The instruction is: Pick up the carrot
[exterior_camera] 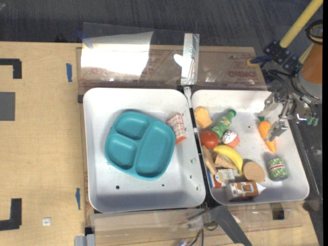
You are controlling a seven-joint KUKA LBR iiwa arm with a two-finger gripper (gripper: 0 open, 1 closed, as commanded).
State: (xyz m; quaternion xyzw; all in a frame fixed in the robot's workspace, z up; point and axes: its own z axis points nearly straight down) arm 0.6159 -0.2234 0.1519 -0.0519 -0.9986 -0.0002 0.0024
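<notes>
**Bench and floor, that's about it**

Dark grey carpet-like floor (154, 4) runs along the top, up and left of the pincer (277, 118). Well left of the pincer sits a light wood board (38, 137) with black corner marks and bits of blue tape (68, 72). A shiny clear sheet (118, 60) catches glare up-left of it. A yellow pole (302, 18) slants just above it.
</notes>
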